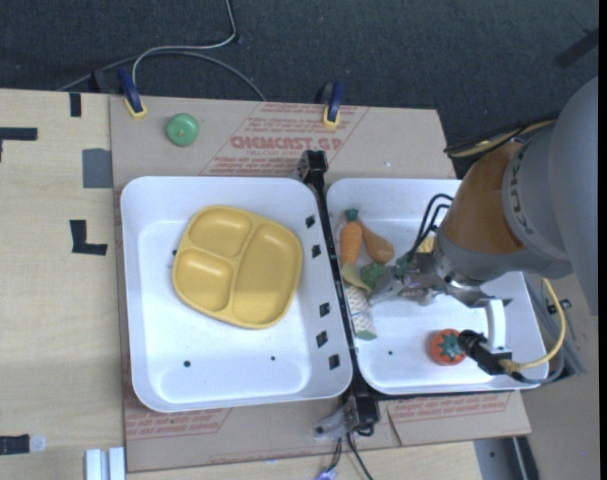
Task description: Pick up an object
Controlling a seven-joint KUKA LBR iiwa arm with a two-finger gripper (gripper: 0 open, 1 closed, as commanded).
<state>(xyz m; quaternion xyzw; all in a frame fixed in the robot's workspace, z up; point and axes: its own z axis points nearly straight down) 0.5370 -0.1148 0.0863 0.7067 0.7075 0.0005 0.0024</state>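
Camera view: the arm (528, 203) reaches over the right bin (403, 196) and the gripper (401, 280) sits low by the bin's left wall, among the toy food. Whether it is parted or closed, I cannot tell. A carrot (351, 240) lies just beside it at the left wall, a tomato (446, 347) near the bottom edge. In the left bin (143, 268), a yellow divided plate (238, 266).

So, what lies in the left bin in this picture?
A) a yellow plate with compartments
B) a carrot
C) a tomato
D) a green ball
A: the yellow plate with compartments rests inside the left bin, while the carrot and the tomato lie in the right bin, and the green ball sits on the cardboard outside both bins.
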